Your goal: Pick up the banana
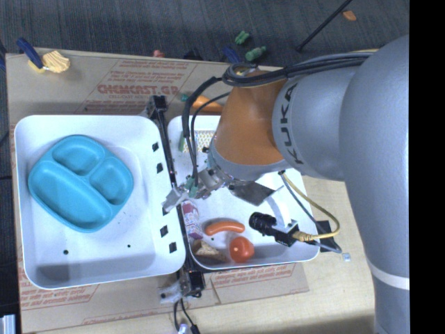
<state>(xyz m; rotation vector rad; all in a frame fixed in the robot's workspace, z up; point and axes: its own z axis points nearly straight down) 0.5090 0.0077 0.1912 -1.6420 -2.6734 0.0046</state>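
Grey and bulky, the arm point(379, 117) comes in from the right and covers most of the right bin point(281, 259), its orange band point(247, 124) sitting over the bin's middle. Below the band the wrist narrows toward the jaws, which are low at the bin's left wall, close to the divider between the two bins. Whether the jaws are apart or together I cannot tell, since the wrist hides their tips. Nothing can be seen held between them.

Where the banana lies relative to the jaws I cannot tell either; the arm hides most of the right bin's floor.

At the near end of the right bin, just below the jaws, lie an orange sausage-shaped piece point(224, 226), a red-orange round piece point(240, 249) just beside it, and a brownish lump point(208, 254) against the front wall. A small pale bottle-like thing point(190, 218) lies along the left wall, very near the jaws.

To the left, the left bin point(90, 259) holds a blue divided plate point(80, 181), well apart from the jaws. Both bins rest on the cardboard-covered desk point(125, 82). On its far left corner lies a small yellow thing point(55, 62).
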